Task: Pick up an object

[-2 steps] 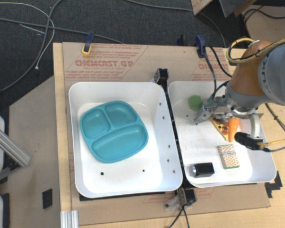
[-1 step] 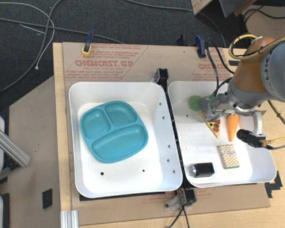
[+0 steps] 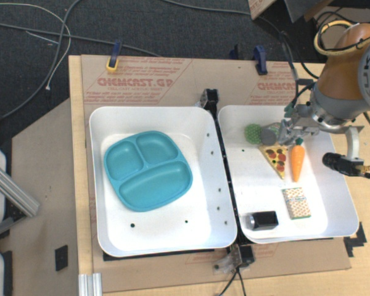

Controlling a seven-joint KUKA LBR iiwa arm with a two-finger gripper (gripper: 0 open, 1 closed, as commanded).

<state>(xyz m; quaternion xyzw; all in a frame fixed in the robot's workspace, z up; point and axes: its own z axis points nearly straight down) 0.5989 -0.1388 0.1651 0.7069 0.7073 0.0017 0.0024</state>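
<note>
White plastic bins sit side by side on the brown cardboard-covered bench (image 3: 172, 73), one at centre left, one at centre right of the frame. The left bin (image 3: 111, 227) carries a teal divided plate (image 3: 149, 169) lying flat near its middle. The right bin (image 3: 333, 221) carries several small things: a green bumpy ball (image 3: 253, 133) near its upper left, a pizza slice toy (image 3: 275, 159) just below and right of that, an orange carrot (image 3: 296, 160) lying beside the slice and touching or nearly touching it, a small patterned packet (image 3: 296, 202) lower down, and a black block (image 3: 263, 220) near the bottom edge. The grey arm (image 3: 345, 73) reaches in from the upper right, and its tool (image 3: 288, 134) hangs low over the upper part of the right bin, just above the pizza slice and the top of the carrot, with the green ball just to its left. Whether the tool is spread or closed I cannot tell from this angle, and nothing can be seen gripped in it.
</note>
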